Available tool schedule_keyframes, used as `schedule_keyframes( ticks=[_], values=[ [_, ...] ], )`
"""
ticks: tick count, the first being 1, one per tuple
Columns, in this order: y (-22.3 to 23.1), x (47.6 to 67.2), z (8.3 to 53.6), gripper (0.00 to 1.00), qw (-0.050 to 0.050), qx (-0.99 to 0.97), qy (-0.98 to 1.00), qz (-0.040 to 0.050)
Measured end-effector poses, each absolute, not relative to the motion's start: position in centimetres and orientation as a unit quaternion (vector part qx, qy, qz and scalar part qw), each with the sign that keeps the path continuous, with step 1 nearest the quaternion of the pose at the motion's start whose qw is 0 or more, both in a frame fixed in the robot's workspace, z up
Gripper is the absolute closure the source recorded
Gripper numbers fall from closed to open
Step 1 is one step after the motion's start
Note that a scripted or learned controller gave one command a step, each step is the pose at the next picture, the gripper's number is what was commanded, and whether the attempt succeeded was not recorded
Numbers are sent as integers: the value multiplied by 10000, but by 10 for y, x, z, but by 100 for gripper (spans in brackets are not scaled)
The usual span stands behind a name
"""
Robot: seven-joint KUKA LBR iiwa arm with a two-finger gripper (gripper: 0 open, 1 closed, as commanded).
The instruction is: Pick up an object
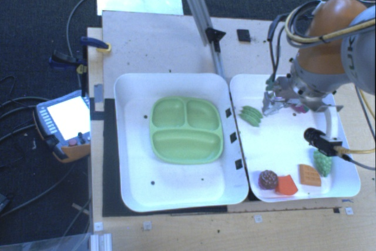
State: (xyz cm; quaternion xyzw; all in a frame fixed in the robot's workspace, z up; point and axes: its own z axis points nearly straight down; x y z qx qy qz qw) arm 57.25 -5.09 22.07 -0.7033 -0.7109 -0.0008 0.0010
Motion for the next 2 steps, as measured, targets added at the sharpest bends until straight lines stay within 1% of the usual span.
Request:
schedule_keyframes(
  ticks=[1,2],
  values=[
    [6,562,232,100,6,-7031,-7111,-13],
    [66,547,230,100,15,-7030,-7112,-9]
  ],
)
